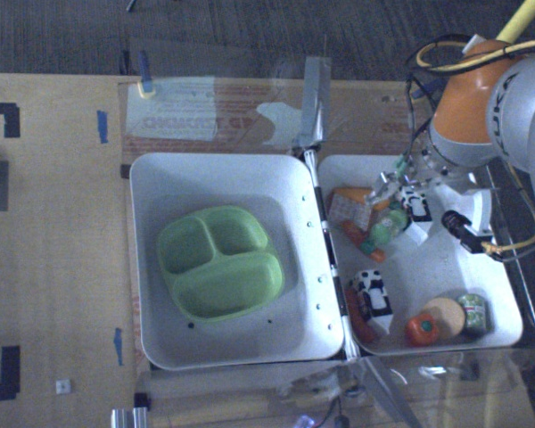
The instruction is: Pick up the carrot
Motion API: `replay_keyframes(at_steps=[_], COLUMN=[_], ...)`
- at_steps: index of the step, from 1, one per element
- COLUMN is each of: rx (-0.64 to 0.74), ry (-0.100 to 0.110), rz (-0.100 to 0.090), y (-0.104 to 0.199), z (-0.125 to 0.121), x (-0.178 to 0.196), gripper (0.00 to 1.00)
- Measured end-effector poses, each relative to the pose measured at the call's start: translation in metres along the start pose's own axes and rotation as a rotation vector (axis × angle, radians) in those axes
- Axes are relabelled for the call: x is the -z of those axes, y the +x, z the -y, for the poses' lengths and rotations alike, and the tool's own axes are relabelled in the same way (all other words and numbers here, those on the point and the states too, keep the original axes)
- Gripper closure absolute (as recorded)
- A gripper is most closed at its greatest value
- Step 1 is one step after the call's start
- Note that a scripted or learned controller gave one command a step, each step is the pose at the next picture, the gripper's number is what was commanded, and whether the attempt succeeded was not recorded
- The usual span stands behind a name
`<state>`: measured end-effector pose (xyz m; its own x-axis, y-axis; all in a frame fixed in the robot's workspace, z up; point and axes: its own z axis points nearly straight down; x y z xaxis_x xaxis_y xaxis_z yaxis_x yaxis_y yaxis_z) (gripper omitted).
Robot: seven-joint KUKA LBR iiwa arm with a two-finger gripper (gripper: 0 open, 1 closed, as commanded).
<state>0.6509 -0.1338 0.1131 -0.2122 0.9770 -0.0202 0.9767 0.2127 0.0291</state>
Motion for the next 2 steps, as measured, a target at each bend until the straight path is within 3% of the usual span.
replay_keyframes(at_steps=[1,2], rx=[-0.141,-0.194], ry=[0.027,0.028], rz=[-0.016,-0.016], y=[0.051,0.028], z=[-0.031,-0.023], x=[0.073,-0.005], gripper=[0.0,0.0])
